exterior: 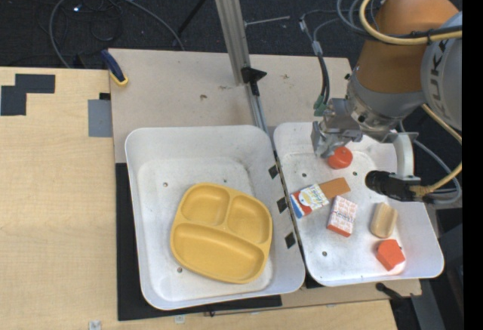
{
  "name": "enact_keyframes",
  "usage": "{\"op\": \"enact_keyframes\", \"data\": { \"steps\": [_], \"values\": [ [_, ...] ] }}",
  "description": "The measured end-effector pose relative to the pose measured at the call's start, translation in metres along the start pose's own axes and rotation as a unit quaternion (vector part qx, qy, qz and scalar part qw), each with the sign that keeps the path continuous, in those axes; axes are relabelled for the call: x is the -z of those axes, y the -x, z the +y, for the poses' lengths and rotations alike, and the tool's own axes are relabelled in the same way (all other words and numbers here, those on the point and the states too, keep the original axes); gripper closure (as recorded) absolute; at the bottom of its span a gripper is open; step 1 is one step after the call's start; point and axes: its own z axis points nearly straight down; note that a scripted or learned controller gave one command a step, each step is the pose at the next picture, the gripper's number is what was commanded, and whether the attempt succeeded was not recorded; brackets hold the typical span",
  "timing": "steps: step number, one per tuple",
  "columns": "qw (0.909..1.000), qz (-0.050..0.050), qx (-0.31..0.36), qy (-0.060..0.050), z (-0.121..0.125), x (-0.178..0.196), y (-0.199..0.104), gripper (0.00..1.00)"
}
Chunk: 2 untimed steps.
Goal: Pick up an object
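My gripper (333, 143) hangs low over the far end of the right bin (423, 264), below the orange wrist band. A small red round object (340, 158) lies right at the gripper's tip, partly covered by it; whether it is gripped is hidden. Nearer the front lie a white, blue and red carton (309, 200), a brown bar (335, 187), a red and white box (343, 216), a tan lump (383, 220) and an orange-red block (390, 254).
The left bin (147, 158) holds a yellow divided plate (222, 232). A slanted metal post (235, 34) rises behind the bins. A black part (392, 185) of the arm's cabling hangs over the right bin's right side.
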Motion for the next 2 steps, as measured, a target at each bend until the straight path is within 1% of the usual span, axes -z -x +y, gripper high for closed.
{"op": "enact_keyframes", "data": {
  "steps": [1,2],
  "values": [
    [1.0000,-0.001,-0.001,0.000,-0.004,-0.005,-0.054,1.00],
    [1.0000,-0.001,-0.001,-0.001,-0.006,-0.019,-0.094,1.00]
  ]
}}
